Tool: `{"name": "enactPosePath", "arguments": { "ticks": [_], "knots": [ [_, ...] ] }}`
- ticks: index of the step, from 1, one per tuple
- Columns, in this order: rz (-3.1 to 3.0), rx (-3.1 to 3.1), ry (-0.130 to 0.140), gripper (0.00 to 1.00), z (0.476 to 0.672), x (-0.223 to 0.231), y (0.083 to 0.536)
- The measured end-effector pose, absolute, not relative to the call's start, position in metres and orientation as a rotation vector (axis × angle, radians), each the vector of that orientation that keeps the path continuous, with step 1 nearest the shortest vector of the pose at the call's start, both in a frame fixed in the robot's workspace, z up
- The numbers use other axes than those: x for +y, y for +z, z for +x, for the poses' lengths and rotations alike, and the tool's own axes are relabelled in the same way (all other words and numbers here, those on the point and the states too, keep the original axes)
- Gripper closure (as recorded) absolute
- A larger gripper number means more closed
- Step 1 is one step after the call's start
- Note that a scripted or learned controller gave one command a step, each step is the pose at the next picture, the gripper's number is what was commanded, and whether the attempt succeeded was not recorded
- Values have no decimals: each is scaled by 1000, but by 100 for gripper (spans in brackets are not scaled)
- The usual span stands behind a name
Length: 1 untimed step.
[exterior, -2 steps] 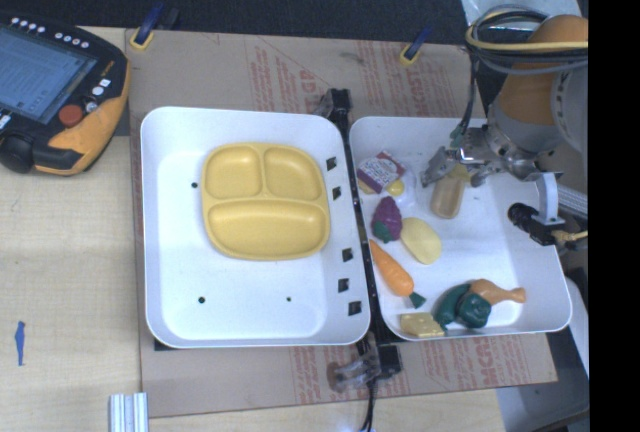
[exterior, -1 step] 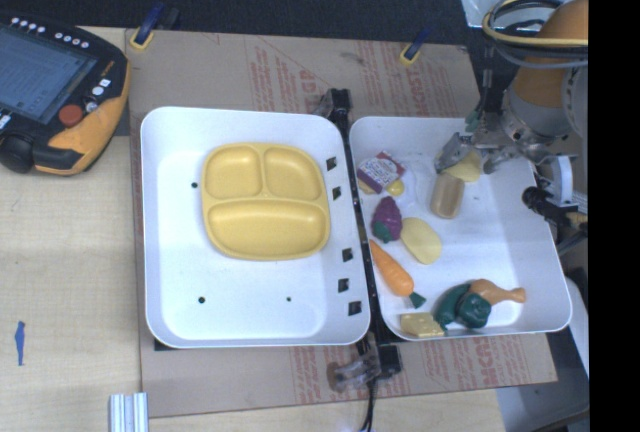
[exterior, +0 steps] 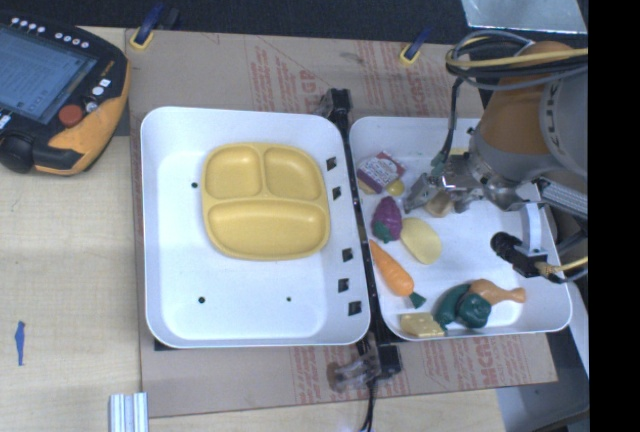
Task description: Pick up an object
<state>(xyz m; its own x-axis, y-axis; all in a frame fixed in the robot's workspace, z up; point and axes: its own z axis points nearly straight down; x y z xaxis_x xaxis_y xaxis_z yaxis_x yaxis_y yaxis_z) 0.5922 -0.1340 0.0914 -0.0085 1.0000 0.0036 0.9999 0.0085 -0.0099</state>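
Camera view: looking down at a slant on the table [exterior: 90, 250], two white bins sitting side by side.
Arm: the grey arm [exterior: 530, 110] with its orange band is reaching in from the right, hanging over the far part of the right bin [exterior: 545, 315].
Jaws: the gripper [exterior: 440, 192] is sitting low in the right bin; its jaws are standing slightly apart, and whether they are gripping anything I cannot tell.
Near the jaws: a small brownish piece [exterior: 437, 205] is lying right at the fingertips, contact unclear; a pink packet [exterior: 378, 170] is lying just left of them.
Objects to pick: a purple eggplant [exterior: 386, 218], a pale yellow lemon-like piece [exterior: 421, 240], an orange carrot [exterior: 392, 268], a dark green vegetable [exterior: 462, 308], a drumstick [exterior: 497, 293] and a yellow block [exterior: 421, 324] are all lying in the right bin, nearer than the gripper.
Left bin: the left bin [exterior: 170, 300] is carrying a yellow divided plate [exterior: 266, 200].
Far left: a teach pendant [exterior: 55, 95] is resting on the table.
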Motion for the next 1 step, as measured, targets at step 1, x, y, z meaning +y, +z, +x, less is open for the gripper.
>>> {"name": "enactPosePath", "arguments": {
  "ticks": [1],
  "knots": [
    [-2195, -2216, 42, 0, 629, -103, 92]
  ]
}}
